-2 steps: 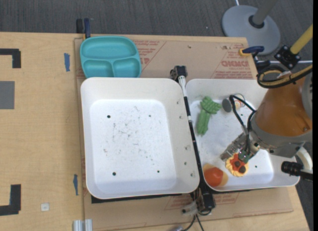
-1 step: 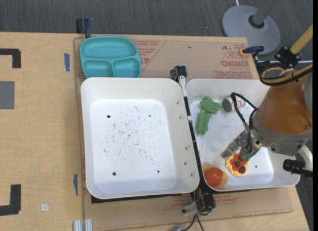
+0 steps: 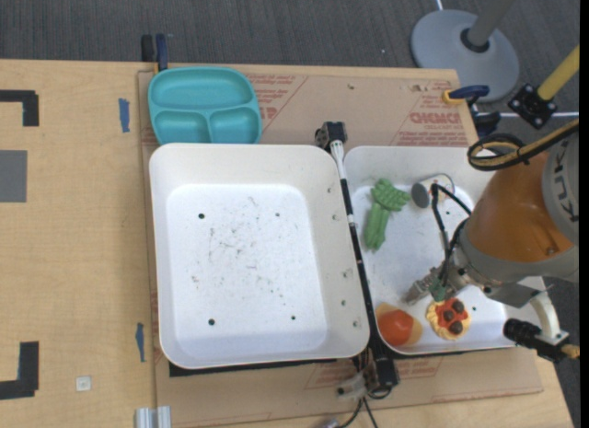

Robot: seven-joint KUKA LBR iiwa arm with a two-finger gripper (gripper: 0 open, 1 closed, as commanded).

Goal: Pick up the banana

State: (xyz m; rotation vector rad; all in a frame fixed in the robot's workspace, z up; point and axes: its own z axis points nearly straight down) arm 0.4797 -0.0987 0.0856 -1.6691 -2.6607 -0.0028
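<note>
1. One banana was the target, but we could not tell where it lay; the arm (image 3: 515,224) covered much of the right bin (image 3: 405,260), so it may have sat beneath.
2. We saw the gripper (image 3: 433,286) low over that bin's near side, just beside a yellow piece with red spots (image 3: 449,318); whether it was wide, narrow or holding anything, we could not tell.
3. We judged this a descent toward a grasp.
4. An orange-red ball (image 3: 398,326) lay near, and a green toy (image 3: 382,213) farther back.
5. We noted the left bin (image 3: 248,251) and, behind it, a teal tray (image 3: 204,104).
</note>
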